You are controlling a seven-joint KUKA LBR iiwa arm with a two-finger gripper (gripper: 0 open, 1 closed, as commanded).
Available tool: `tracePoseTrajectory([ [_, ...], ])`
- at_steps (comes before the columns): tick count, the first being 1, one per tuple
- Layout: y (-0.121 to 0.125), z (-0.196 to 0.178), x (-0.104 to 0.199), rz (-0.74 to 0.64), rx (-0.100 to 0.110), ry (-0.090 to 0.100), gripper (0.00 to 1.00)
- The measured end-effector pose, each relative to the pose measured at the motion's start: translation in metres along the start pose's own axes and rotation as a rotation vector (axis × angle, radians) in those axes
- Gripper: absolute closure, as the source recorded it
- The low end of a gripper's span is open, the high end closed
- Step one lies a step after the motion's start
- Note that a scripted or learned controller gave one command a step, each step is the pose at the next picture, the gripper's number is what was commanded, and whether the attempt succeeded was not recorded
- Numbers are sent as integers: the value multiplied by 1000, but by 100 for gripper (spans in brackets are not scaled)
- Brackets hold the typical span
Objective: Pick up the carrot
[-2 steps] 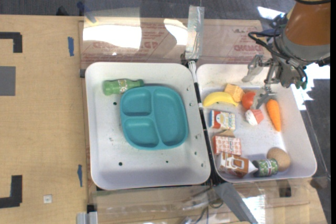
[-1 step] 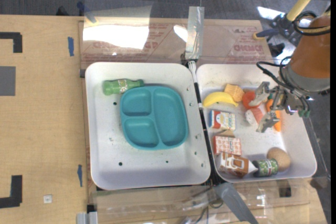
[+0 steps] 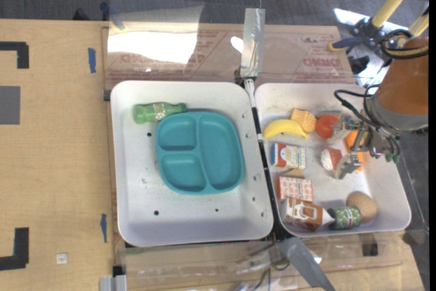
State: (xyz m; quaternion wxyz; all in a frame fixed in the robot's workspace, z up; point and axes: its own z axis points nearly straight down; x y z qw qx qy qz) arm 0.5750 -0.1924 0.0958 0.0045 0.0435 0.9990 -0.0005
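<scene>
Gripper (image 3: 359, 150) sits low in right bin (image 3: 402, 204), at the carrot (image 3: 352, 140) beside tomato (image 3: 328, 125); its state cannot be told. Carrot likely light, rigid, smooth; grasp across its mid-length.

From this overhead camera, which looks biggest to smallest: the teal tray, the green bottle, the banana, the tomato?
1. Teal divided tray, by far the largest.
2. Green bottle and banana look alike; I won't rank them.
3. Tomato, smallest.
</scene>
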Motion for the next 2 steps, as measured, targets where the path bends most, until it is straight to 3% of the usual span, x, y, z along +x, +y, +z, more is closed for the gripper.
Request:
tracePoseTrajectory([
  [1,1,-12,-2,-1,2,-7,100],
  [2,47,-73,-5,-22,-1,-6,100],
])
